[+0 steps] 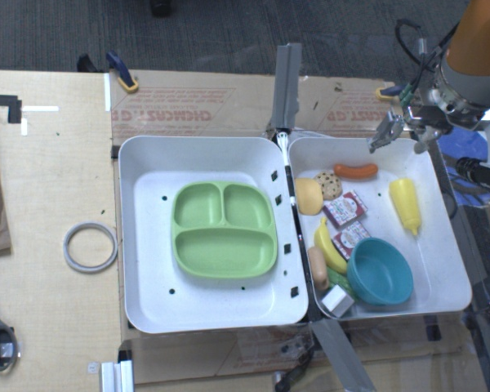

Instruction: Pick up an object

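Approach step, I judge: gripper (402, 129) hangs over the right bin's (441, 211) far rim, jaws spread, holding nothing. Nearest pick, the sausage (356, 170), lies just below; next I need a descent onto it

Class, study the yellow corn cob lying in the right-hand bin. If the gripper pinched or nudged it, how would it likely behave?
The corn cob looks like stiff moulded plastic, so it probably keeps its shape and weighs little. Its rounded, tapering body may roll or slip from a pinch. It lies apart from the other toys on the bin floor, so a nudge would likely slide it freely.
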{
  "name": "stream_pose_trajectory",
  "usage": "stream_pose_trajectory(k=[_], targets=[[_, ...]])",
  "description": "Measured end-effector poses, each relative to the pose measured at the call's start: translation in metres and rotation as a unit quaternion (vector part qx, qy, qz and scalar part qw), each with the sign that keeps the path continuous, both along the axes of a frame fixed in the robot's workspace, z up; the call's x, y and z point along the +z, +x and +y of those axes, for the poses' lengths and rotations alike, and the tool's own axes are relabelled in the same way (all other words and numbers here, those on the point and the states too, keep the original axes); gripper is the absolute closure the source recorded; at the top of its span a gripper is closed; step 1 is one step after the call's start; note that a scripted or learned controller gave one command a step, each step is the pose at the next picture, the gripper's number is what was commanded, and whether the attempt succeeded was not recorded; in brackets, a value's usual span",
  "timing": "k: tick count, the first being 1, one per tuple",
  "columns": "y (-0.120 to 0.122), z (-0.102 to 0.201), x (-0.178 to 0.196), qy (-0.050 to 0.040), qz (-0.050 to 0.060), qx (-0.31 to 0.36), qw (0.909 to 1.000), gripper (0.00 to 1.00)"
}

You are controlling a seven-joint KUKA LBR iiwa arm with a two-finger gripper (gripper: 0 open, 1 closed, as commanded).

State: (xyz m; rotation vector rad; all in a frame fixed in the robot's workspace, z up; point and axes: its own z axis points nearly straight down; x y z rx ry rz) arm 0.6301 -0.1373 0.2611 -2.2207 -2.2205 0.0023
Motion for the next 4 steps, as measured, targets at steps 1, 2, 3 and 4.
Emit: stream_pose_trajectory(k=[1, 2, 3, 4], targets=[[-0.01, -0.055, -0.134, -0.003, -0.009, 0.03, 0.9995, 0.0], [0.011, -0.077, -0.167, 0.0032, -0.004, 0.042, 0.9991, 0.0], [0.008, -0.083, -0.159, -0.0004, -0.002, 0.04, 0.9992, 1.0], [0.03, -0.085, -0.046, -0.0012, -0.002, -0.009, 1.0, 1.0]])
